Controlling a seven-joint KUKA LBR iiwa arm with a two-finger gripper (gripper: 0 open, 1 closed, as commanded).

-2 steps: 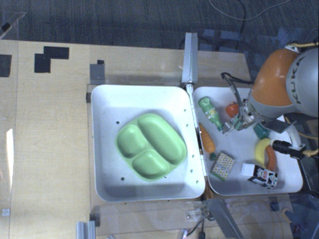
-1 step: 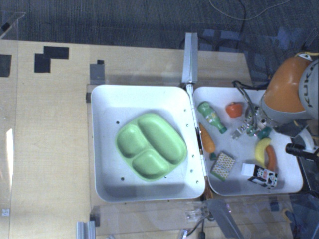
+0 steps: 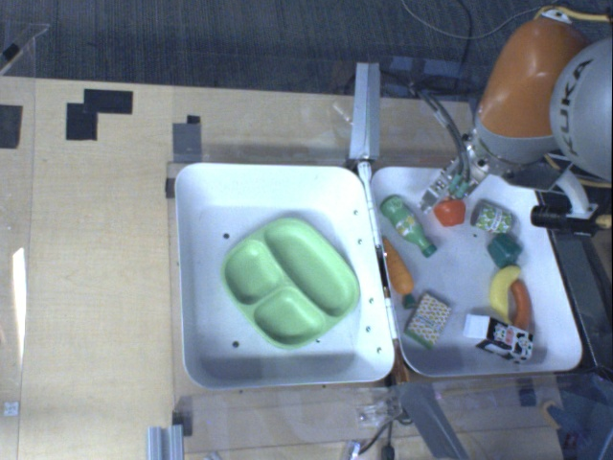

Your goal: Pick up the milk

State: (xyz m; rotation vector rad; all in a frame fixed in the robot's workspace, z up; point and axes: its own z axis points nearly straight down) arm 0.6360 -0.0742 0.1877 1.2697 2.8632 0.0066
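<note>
Camera view: gripper [image 3: 446, 192], fingers' spread unclear, hovers over right bin [image 3: 565, 348]; milk [image 3: 507, 340] sits by front rim.

A: Right bin [image 3: 560, 353] crowded. Milk [image 3: 505, 338] sits at its near edge, white cube [image 3: 476, 326] touching on the left, banana [image 3: 502, 291] and sausage [image 3: 520, 305] just behind.

B: Any way in?

A: From above, open. Far side blocked by banana; near side tight against the bin wall. Patterned box [image 3: 428, 318] stands apart, with bare floor between it and the cube.

B: Middle of that bin?

A: Bare patch between bottle [image 3: 407, 224], carrot [image 3: 398, 271] and teal block [image 3: 504, 249]. Left bin [image 3: 196, 286]: green tray [image 3: 291, 280] takes the centre, margins free.
</note>
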